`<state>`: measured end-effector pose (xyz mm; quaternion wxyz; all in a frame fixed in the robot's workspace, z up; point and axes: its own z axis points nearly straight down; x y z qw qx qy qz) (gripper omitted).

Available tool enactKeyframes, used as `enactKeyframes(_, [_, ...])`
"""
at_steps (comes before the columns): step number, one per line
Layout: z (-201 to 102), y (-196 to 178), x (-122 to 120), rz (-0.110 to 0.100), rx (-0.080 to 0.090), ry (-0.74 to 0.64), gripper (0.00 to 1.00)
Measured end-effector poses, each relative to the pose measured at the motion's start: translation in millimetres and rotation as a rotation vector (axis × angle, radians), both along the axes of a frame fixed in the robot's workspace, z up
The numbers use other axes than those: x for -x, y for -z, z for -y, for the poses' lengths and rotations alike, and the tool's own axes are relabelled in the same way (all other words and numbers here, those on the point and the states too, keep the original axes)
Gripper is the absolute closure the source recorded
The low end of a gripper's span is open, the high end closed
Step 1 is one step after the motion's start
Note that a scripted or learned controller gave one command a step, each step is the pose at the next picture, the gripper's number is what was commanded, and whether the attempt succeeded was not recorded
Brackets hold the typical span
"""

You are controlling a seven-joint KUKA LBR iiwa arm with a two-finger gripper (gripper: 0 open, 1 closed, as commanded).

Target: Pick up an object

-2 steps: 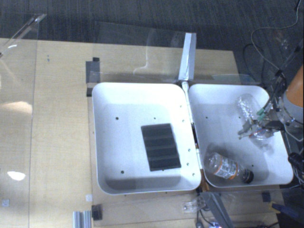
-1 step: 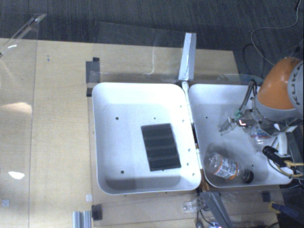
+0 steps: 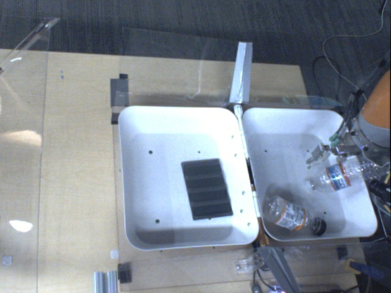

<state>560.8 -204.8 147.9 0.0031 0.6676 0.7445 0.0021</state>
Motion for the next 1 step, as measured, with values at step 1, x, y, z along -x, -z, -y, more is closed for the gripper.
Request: enactKeyframes(1, [-0.1,59.2,11.4,0.004,-0.001,0.145,0.00])
